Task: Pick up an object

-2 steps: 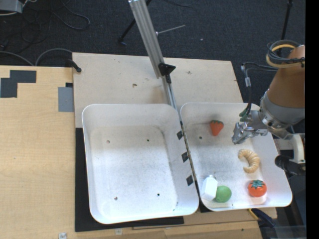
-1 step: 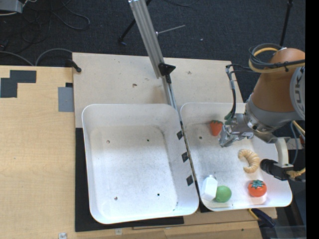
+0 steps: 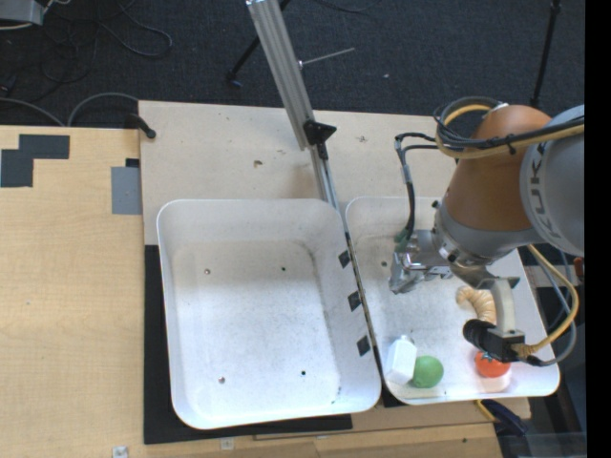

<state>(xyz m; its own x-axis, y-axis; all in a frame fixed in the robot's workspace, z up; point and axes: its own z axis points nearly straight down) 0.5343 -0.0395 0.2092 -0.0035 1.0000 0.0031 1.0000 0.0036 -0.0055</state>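
Apparently mid-reach — gripper (image 3: pixel 409 273) hangs low over the right bin (image 3: pixel 374 219), finger state unclear. Pickable items — green ball (image 3: pixel 428 371), white block (image 3: pixel 401 358), orange piece (image 3: pixel 492 365) — cluster at its near edge.

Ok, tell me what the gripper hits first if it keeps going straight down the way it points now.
Most likely bare floor of the right bin. The gripper points down over a spot with nothing on it; the white block and green ball lie nearer the front edge, off that line. Height above the floor is unclear.
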